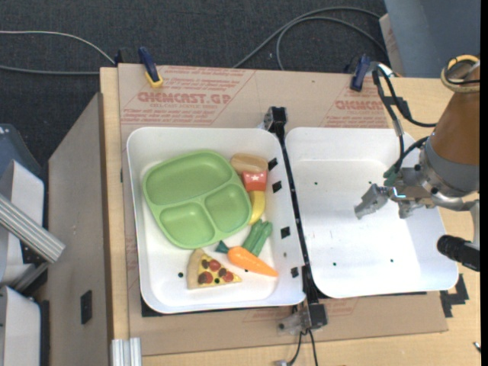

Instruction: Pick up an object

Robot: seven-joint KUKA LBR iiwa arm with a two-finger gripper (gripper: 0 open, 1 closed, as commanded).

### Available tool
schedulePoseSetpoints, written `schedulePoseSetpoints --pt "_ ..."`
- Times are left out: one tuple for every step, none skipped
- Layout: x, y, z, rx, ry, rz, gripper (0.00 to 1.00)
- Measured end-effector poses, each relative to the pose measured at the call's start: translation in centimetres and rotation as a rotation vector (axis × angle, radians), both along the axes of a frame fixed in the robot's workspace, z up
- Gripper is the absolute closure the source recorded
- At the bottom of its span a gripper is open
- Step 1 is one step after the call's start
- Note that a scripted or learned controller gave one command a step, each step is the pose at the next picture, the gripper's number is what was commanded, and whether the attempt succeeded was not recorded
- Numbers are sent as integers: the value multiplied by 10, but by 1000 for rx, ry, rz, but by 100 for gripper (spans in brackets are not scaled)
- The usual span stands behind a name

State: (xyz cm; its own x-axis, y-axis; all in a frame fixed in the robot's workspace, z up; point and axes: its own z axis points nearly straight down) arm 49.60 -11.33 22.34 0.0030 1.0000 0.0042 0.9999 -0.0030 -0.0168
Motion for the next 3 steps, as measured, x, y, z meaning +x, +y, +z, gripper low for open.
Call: schedulePoseSetpoints --pt "3 0 6 -2 -14 3 0" --pt "0 5 -37 -1 -9 2 0" --pt "2 4 -100 -1 -8 2 0"
